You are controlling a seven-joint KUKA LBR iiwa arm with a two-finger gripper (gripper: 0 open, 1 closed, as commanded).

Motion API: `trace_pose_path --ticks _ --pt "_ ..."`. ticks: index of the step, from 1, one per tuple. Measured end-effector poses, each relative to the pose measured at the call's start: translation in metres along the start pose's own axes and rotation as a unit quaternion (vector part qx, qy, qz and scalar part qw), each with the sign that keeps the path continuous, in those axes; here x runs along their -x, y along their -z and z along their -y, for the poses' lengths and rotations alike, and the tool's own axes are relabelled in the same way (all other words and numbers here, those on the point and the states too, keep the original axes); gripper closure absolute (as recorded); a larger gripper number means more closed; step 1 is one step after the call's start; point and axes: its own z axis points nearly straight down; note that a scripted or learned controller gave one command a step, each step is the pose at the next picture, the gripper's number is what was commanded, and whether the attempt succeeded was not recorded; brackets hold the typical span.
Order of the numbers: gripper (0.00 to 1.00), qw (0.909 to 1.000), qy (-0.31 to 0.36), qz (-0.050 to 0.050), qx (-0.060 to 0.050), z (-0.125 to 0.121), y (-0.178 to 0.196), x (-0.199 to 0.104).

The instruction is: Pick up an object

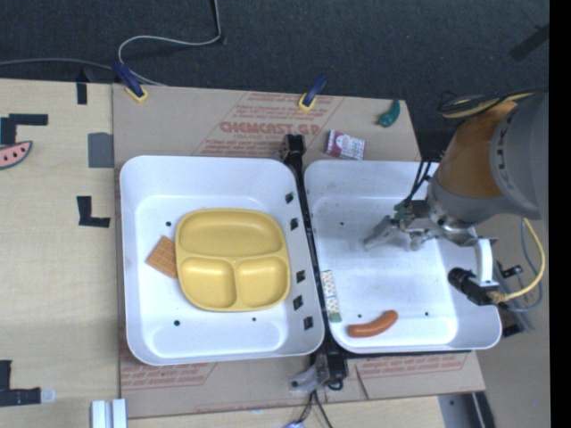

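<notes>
Two white bins side by side on a cardboard sheet [268,119]. The left bin [143,239] holds one yellow plate [234,259] with three compartments, plus one tan cracker-like piece [163,256] tucked at the plate's left edge, partly under it. The right bin [464,324] holds one toy sausage [372,325], and that's the pick target.

The sausage is orange-red, long and thin, slightly curved, with a glossy surface. It lies flat near the bin's front wall, left of centre, right end tipped a bit upward in the view.

One arm, grey with an orange band [473,154], comes in from the right over the right bin. One gripper [370,238] sits over the bin's upper middle, pointing left, well apart from the sausage. Its fingers look spread apart with nothing between them, though they're small and dark here.

Outside the bins: two yellow-and-blue clamps [312,92] on the cardboard's back edge, one small red-and-white packet [343,144] just behind the right bin, and one small teal bit [389,112] near the cardboard's back right corner.
</notes>
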Motion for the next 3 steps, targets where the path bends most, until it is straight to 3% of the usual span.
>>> trace_pose_path --ticks 1,2,3 --pt "1.00 1.0000 0.001 -0.001 0.000 -0.0002 0.0093 -0.0008" --pt "0.00 1.0000 0.000 -0.001 0.000 -0.0002 0.0092 -0.0008" --pt "1.00 1.0000 0.001 -0.001 -0.001 -0.0005 0.0184 -0.0015"
